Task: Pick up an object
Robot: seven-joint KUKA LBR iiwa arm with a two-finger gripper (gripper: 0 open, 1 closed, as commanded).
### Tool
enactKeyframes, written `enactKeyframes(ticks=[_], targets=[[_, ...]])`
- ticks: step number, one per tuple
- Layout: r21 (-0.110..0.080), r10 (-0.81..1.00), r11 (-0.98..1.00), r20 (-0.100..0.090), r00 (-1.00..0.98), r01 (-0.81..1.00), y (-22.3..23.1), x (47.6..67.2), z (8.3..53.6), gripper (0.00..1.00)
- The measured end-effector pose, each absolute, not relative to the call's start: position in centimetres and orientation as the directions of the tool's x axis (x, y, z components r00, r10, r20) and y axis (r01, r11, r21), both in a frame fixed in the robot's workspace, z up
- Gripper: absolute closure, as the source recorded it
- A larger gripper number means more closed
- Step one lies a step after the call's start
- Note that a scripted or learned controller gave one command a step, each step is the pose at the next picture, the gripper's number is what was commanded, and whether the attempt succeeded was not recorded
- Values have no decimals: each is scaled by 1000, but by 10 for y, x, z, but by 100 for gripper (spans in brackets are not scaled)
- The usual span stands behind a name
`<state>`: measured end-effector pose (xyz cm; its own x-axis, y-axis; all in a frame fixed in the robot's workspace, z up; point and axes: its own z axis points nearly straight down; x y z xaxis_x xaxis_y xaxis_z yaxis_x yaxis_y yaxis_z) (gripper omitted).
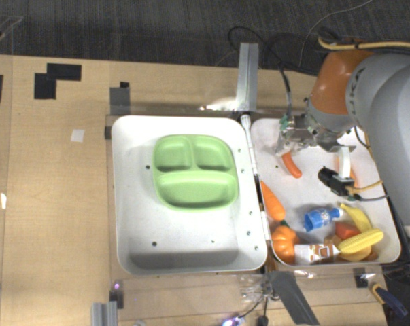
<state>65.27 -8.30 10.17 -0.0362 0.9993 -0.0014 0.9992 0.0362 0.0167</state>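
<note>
On the tabletop we saw two white bins side by side. The left bin held one green divided plate, lying flat near its middle, with three compartments.

In the right bin, the hand hung low over the far left corner, pointing down. Just beneath and beside it lay one small orange-red piece, slanted on the bin floor. We could not tell whether the hand was wide or narrow, and we saw nothing held in it. From the hand the wrist rose to the right into the orange band, and from there the thick grey arm swept out over the bin's right side.

We then counted the rest of that bin. There was one carrot along the left wall, near the small piece but apart from it. Below it, in the near left corner, sat one round orange pumpkin-like piece. Beside that lay one white-and-brown carton against the near wall. Above the carton lay one blue bottle on its side. Further right we counted two yellow bananas, an upper banana and a lower banana, with one red round piece between them. One slim white-and-orange piece lay close under the arm, too small for us to name.
</note>
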Motion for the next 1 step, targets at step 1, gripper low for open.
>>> enactKeyframes(ticks=[1], targets=[[5,1000,28,1,-28,1000,-20,571,186,100]])
